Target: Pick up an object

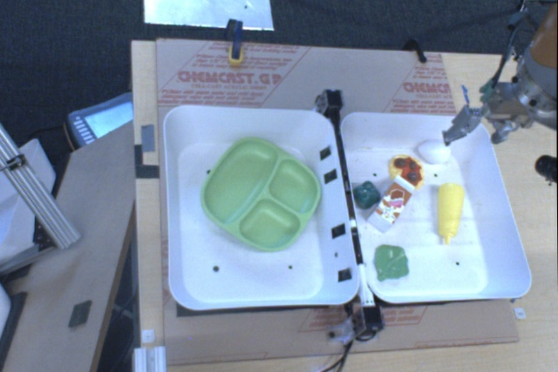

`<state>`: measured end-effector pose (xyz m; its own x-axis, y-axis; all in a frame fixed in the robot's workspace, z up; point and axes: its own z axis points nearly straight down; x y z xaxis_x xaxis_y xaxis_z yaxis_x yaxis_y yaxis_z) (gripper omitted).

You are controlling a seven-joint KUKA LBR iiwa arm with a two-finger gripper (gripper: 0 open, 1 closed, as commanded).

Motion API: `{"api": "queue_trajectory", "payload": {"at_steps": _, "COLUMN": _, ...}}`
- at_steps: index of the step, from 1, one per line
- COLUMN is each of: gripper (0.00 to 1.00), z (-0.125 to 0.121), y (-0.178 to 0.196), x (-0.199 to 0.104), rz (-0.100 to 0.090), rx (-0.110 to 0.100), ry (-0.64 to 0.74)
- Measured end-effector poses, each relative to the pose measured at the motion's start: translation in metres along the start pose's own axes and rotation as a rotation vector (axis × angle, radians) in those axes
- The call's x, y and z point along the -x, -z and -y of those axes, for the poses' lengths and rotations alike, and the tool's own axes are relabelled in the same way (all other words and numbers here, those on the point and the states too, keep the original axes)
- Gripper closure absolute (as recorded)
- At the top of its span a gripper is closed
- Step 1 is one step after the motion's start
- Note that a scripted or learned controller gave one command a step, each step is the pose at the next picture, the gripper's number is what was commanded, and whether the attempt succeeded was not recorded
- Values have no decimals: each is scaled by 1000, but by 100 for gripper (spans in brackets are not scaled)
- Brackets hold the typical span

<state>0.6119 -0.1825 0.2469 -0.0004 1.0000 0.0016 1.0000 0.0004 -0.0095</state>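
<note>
Green leaf-like toy (391, 261) is lying nearest, in the right bin (506, 274); leftward, a green divided plate (261, 193) is occupying the left bin (187, 274). Nothing is lifted yet, so the whole pick is remaining. Gripper (475, 125) is hovering over the right bin's far corner by a white egg (432, 152), fingers spread apart, gripping nothing.

Two white bins (253, 122), one green plate (260, 193), six small items.

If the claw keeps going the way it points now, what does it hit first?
Probably the small white rounded object near the right bin's far edge: the claw angles down-left toward it. Depth is unclear from this view.
</note>
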Motion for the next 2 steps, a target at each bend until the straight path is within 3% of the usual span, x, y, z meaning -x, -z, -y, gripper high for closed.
{"api": "queue_trajectory", "payload": {"at_steps": 1, "gripper": 0, "z": -2, "y": 7, "x": -1, "rz": 2, "rx": 12, "ry": 3}}
{"api": "queue_trajectory", "payload": {"at_steps": 2, "gripper": 0, "z": -5, "y": -34, "x": -2, "rz": 2, "rx": 10, "ry": 2}}
